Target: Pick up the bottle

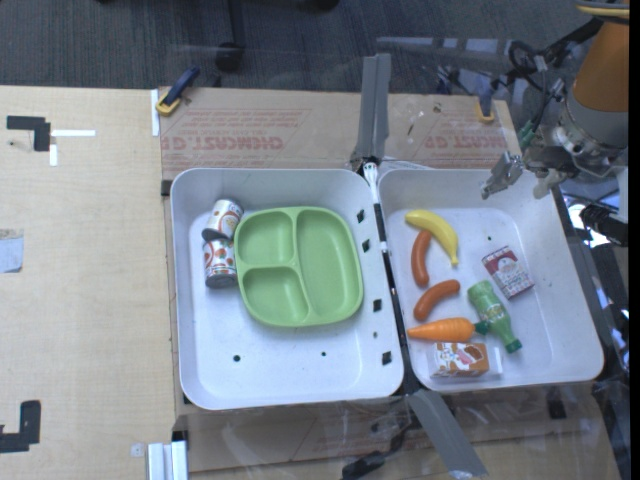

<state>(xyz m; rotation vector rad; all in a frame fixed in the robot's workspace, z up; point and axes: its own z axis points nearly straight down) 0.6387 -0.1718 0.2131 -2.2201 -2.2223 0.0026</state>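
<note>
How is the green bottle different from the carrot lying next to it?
The bottle is green with a narrow capped neck; the carrot is orange with a green stub. The bottle lies slanted, its cap toward the bin's near right corner; the carrot lies almost crosswise. The bottle looks thicker; the carrot tapers. Both lie flat in the right bin, close together.

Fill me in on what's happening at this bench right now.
A robot arm is set to pick up the green bottle, which lies on its side in the right bin among a banana, two sausages, a carrot and two small cartons. The gripper hangs over the bin's far right corner, well away from the bottle and holding nothing. The left bin holds a green divided plate and two cans. The bottle has not been touched yet.
</note>
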